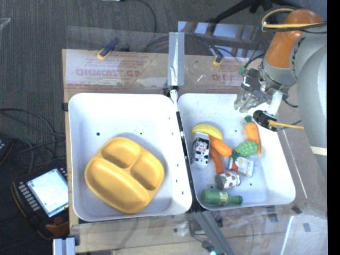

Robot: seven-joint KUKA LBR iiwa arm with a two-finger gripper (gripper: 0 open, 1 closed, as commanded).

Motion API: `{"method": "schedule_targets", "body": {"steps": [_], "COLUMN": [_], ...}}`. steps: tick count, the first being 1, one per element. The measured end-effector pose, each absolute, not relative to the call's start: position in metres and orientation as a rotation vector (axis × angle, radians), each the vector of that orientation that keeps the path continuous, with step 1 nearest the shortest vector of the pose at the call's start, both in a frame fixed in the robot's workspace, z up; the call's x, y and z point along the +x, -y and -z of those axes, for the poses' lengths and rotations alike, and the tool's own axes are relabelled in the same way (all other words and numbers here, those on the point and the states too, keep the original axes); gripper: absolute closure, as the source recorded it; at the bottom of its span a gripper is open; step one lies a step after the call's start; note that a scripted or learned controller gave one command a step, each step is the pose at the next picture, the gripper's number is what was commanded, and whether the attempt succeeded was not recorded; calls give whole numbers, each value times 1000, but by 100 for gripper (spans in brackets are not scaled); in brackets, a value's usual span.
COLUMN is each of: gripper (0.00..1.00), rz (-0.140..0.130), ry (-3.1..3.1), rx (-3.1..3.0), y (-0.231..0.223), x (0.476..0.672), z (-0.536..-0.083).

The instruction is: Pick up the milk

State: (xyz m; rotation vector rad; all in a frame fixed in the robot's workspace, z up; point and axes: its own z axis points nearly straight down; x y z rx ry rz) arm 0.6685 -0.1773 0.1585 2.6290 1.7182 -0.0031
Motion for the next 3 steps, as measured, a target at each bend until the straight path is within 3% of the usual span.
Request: {"method": "schedule_targets", "body": {"steps": [1,2,3], "gripper": [100,100,100], "rz": [-2,-28,-39], "ry": [-1273,-1118,-339], "rx": [2875,2932,3132], "y": [209,208,208], "x": [643,599,544], "z": [-95,-94,-95]}}
